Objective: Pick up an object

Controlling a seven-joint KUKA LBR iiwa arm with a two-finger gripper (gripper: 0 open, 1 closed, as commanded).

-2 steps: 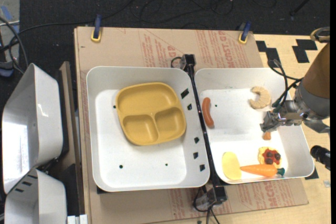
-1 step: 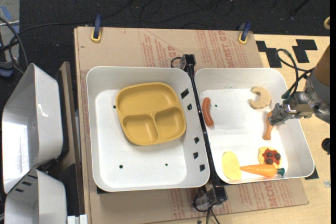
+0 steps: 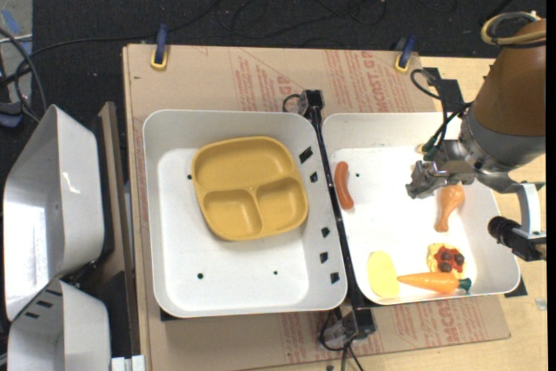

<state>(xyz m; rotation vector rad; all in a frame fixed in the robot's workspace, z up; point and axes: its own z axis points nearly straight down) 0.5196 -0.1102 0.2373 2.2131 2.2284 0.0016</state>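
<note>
In right bin, 12 o'clock side: claw point(image 3: 427, 180) sits low over the white floor, just at 10 o'clock of the chicken drumstick point(image 3: 448, 206). Can't tell if it's wide or narrow; dark metal blurs together, nothing seen in it.

Arm: grey body w/ orange band point(image 3: 519, 74) comes in from 3 o'clock, wrist tipped down toward the bin. Prob. lined up for the drumstick, since that's the nearest piece.

Task thing (judgement): drumstick, lying on the bin floor, thick end toward 12, thin end toward 6. Not lifted.

Other picks in right bin point(image 3: 382, 130): sausage point(image 3: 345, 185) near the 9 o'clock wall, lying lengthwise 12-to-6; yellow piece point(image 3: 382, 272) at 7 o'clock; carrot point(image 3: 432, 281) at 6 o'clock beside it, tip toward the yellow piece; small piece w/ red and dark spots point(image 3: 446, 257) just at 12 o'clock of the carrot. All loose and spread apart, so each has room for a grab.

Left bin point(image 3: 165, 213): yellow divided plate point(image 3: 250, 187), three compartments, flat, centre-ish. Likely a drop spot, not a pick.

Worktop point(image 3: 217, 74): cardboard sheet under both bins, clamped at 12 o'clock edge by two yellow clamps point(image 3: 159, 58) to stop sliding.

Writing: red print on cardboard, upside down, too faint to read in full.
</note>
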